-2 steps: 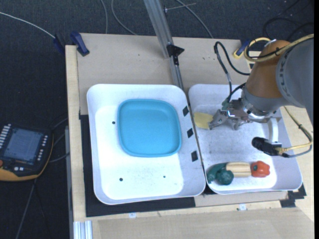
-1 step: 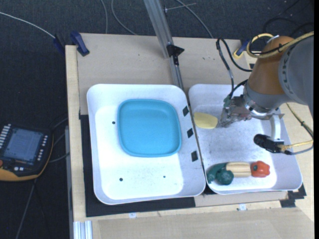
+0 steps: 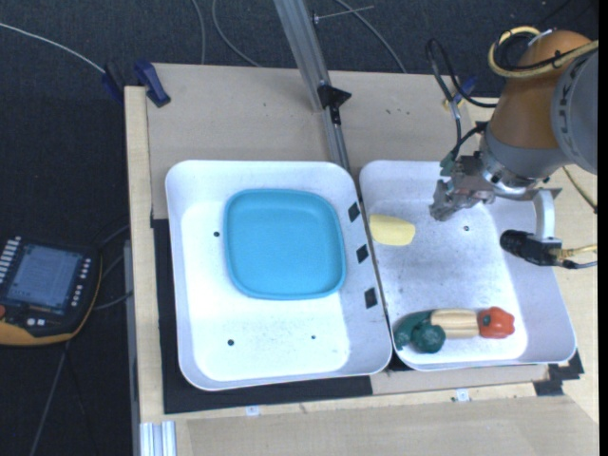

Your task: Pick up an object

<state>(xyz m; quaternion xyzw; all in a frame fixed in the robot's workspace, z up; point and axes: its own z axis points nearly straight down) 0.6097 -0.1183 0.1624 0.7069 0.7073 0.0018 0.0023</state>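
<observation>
Camera view showed the arm (image 3: 537,103) reaching in from the bench's right edge, bent down over the right bin (image 3: 532,283). Its claw (image 3: 446,205) hung near that bin's far edge; whether spread or pressed together, I cannot tell. A yellow object (image 3: 391,230) lay nearby by the bin's left wall.

Pale yellow lump (image 3: 391,230) flat at right bin's (image 3: 532,283) left wall
</observation>
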